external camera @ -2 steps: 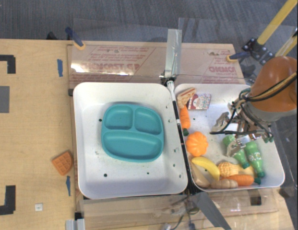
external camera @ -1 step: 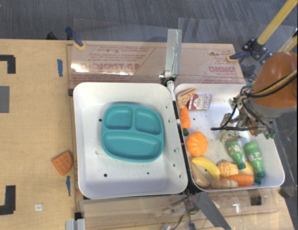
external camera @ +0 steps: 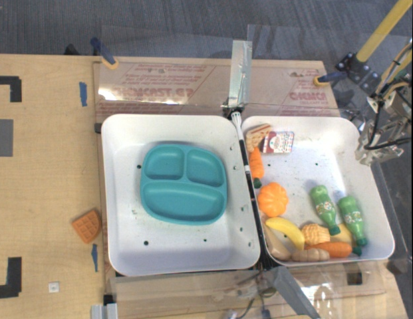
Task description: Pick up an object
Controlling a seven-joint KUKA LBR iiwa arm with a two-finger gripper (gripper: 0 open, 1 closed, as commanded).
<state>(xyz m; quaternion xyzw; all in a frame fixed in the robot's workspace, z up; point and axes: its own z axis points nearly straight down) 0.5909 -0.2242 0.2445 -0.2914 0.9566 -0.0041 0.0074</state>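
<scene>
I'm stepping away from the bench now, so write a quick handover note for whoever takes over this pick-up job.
Pincer: cannot tell its state from the camera view.
Left bin: holds a teal divided plate.
Right bin: toy food lies loose, including an orange pumpkin, a banana, two green bottles, a carrot and a small red-and-white packet.
On the bench left of the bins: a waffle piece.
Done: nothing lifted.
Left: pick up an object.

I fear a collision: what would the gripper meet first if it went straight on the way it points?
Likely the right bin's far right rim, since the gripper hangs over that corner; depth is unclear.
</scene>
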